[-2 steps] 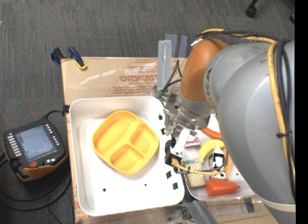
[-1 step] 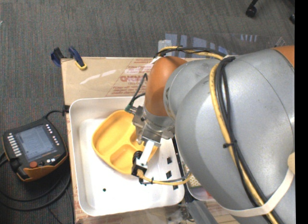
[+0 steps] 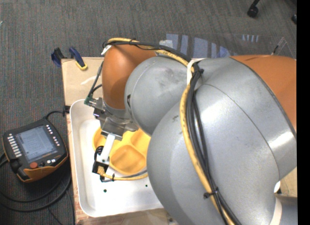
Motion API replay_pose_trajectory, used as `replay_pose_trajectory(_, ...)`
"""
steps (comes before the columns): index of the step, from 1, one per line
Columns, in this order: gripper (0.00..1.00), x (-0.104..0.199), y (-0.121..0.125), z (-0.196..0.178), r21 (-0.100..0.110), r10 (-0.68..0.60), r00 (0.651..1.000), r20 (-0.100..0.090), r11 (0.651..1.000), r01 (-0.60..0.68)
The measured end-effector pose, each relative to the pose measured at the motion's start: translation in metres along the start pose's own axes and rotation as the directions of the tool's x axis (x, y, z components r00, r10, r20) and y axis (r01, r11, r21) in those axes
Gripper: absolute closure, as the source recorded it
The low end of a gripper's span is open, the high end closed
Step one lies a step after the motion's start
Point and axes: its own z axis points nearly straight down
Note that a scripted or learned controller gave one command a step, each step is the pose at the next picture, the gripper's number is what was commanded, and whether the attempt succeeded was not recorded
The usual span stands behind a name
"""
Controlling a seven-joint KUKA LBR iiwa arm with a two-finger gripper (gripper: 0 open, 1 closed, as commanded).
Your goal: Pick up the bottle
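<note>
From my remote seat, the grey robot arm [image 3: 218, 137] with its orange band [image 3: 118, 74] covers the middle and right of the frame. It reaches down toward the shallow white plastic bin [image 3: 77, 137] at lower left. The gripper [image 3: 115, 131] hangs low over a round yellow plastic plate with divided compartments [image 3: 128, 158] that lies in that bin. The wrist blocks my line of sight, so I cannot tell how far open the gripper is or whether it has hold of anything. I cannot tell where the bottle lies either. The arm hides most of both bins, so my guess is that it sits under the arm or beside the plate. I expect it to be light, stiff and smooth-sided, apt to roll if lying down and to slip under a glancing touch. I would take it across the body near the middle, not at the cap. Outside the bin, a grey handheld control pendant with a screen [image 3: 34, 146] rests on the carpet at far left, and a blue-and-yellow clamp [image 3: 72, 58] sits at the bench's upper-left corner.
</note>
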Motion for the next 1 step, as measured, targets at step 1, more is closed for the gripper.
replay_pose_trajectory(1,1.00,-0.0829,0.1051,-0.0304,-0.001,-0.175,0.984,0.000,0.984,0.175)
